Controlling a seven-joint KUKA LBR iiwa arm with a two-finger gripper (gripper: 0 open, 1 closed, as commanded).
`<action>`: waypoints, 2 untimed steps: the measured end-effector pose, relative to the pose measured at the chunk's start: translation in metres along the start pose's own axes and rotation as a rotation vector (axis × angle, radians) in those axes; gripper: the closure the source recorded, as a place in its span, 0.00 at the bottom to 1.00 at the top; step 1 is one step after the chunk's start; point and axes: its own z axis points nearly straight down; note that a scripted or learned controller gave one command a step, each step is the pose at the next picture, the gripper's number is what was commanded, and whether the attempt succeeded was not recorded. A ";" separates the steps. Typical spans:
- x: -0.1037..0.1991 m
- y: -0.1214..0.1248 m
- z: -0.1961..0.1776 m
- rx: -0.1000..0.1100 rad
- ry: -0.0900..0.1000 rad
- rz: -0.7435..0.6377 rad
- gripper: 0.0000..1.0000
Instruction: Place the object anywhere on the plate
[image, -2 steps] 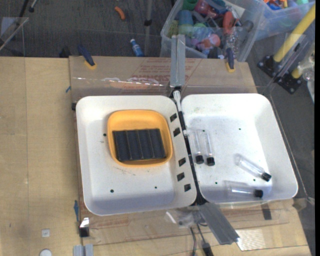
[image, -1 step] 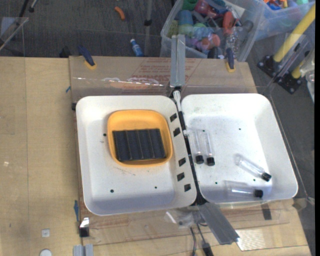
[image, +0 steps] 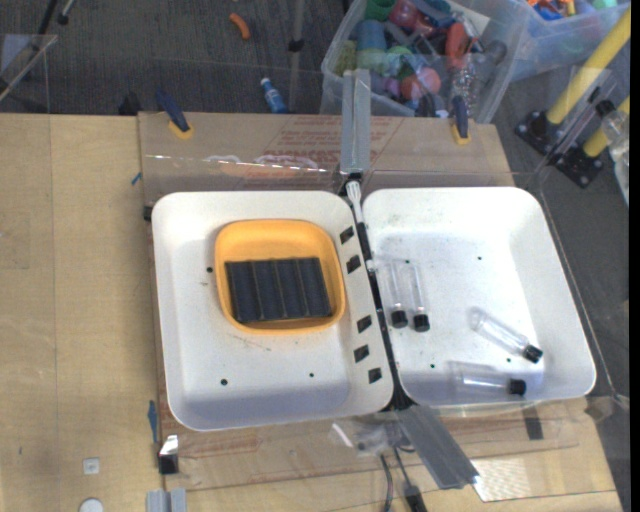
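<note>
Looking down on a plate (image: 232, 245) that already carries the dark ridged block (image: 279, 290).

I judge the task done or all but done: the block lies flat inside the orange plate in the left bin (image: 190, 385), resting within its rim, a little toward the near edge. Its long axis runs across the view, left to right, roughly parallel with the bin's front wall, and its ridges cross the short way. From this view I cannot tell whether the hand is open or closed. Four clear tubes (image: 505, 338) with black caps lie in the right bin (image: 520, 215), possibly spare items, though glare makes them hard to read.
</note>
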 end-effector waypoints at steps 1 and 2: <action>-0.005 0.000 0.000 -0.001 -0.001 -0.348 1.00; -0.007 0.000 0.000 -0.005 -0.003 -0.294 1.00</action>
